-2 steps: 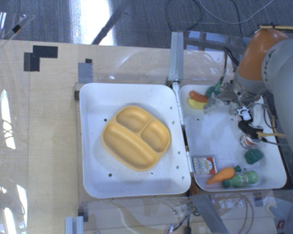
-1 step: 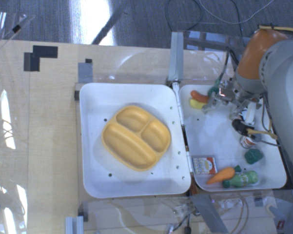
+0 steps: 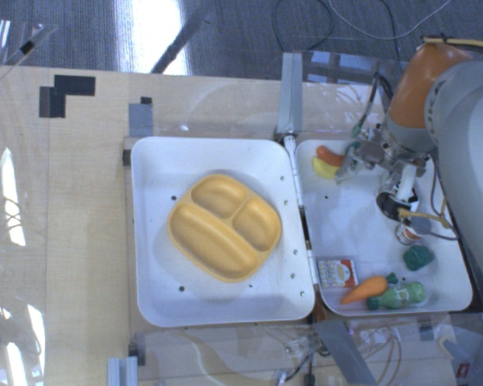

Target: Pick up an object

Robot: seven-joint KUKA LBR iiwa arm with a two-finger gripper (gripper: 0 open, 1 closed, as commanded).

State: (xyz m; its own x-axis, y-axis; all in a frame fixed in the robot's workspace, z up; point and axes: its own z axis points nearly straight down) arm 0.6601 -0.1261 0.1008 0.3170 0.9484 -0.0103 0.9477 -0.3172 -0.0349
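Note:
My gripper (image 3: pixel 349 164) hangs over the back left part of the right bin (image 3: pixel 345 223), below the grey arm with its orange band (image 3: pixel 424 83). Just to its left lie a yellow toy (image 3: pixel 325 167) and a red piece (image 3: pixel 329 154), close to the gripper's tip; whether they touch it I cannot tell. Nearer the front of this bin are a small red and white box (image 3: pixel 337 273), a carrot (image 3: pixel 363 289), a green bottle (image 3: pixel 399 295), a dark green lump (image 3: pixel 418 256) and a small can (image 3: pixel 407 232).
The left bin (image 3: pixel 149 240) holds a yellow divided plate (image 3: pixel 224 226). A grey post (image 3: pixel 290 95) stands behind the wall between the bins. Cables and a black fitting (image 3: pixel 390 204) hang from the wrist over the right bin.

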